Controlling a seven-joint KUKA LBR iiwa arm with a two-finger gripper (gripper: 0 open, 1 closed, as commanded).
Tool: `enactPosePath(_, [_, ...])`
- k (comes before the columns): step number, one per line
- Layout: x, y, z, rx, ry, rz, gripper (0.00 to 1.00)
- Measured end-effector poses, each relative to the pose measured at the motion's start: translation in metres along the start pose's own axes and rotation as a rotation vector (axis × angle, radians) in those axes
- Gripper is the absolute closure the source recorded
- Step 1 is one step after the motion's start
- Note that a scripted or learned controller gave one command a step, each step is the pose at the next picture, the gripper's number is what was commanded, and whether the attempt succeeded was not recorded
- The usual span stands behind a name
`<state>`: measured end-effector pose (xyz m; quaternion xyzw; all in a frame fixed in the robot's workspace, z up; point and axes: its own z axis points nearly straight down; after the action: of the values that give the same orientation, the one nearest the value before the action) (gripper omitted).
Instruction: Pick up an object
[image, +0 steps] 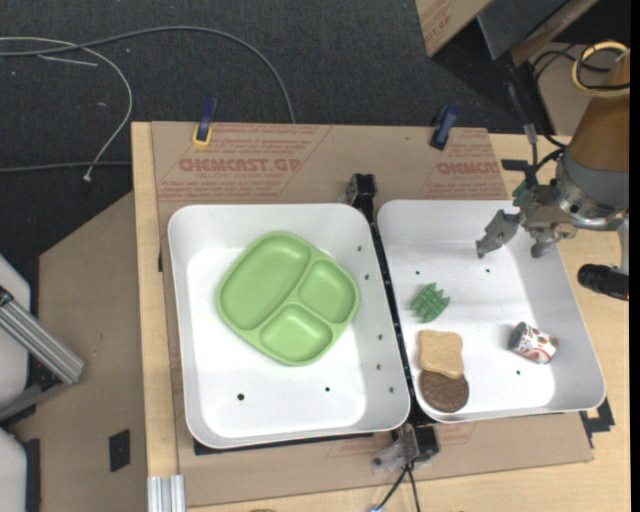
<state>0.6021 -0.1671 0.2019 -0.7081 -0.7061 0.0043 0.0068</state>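
In the right bin (560, 400) lie three small objects: a green ridged toy (430, 300) near the bin's left side, a tan slice of toast on a brown round cookie (442, 368) at the front, and a small white can with red marks (534, 343) toward the right. My gripper (517, 240) hangs over the back of the right bin, fingers spread open with nothing between them. It stands well behind and to the right of the green toy, apart from all objects.
The left bin (200, 400) holds a green three-compartment plate (288, 297). A black divider clamp (361, 188) sits between the bins at the back. Blue clips (206, 108) hold the cardboard base; cables lie on the dark floor behind.
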Motion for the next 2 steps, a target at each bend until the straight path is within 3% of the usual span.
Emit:
enactPosePath(1, [0.000, 0.003, -0.008, -0.015, -0.003, -0.003, 0.00])
enactPosePath(2, [0.002, 0.002, 0.055, -0.008, -0.001, -0.003, 0.00])
